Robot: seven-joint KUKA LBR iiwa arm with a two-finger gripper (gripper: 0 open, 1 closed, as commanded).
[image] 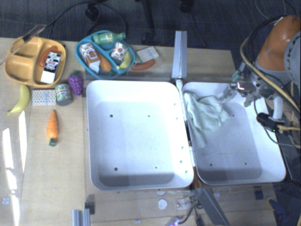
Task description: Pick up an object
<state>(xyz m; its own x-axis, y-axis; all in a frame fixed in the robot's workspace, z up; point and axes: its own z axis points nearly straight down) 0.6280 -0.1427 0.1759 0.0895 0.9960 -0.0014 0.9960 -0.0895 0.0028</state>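
Observation:
A crumpled pale grey cloth point(203, 115) lies in the right bin point(244, 171), bunched against its left wall and far corner. My gripper point(237, 97) hangs over the far right part of that bin, just right of the cloth's upper tip. Its fingers are spread open, with nothing between them. One fingertip point(226, 95) points toward the cloth's edge, close to it; whether it touches is unclear. The arm's orange band point(275, 41) rises at the upper right.
The left bin point(136, 178) sits beside the right one, with a metal divider post point(179, 55) behind them. On the bench at left are a yellow tray point(19, 65), a blue tray point(84, 48) of toy food, a banana point(19, 100), a carrot point(52, 126) and grapes point(75, 83). Cables point(275, 121) hang over the right bin's right edge.

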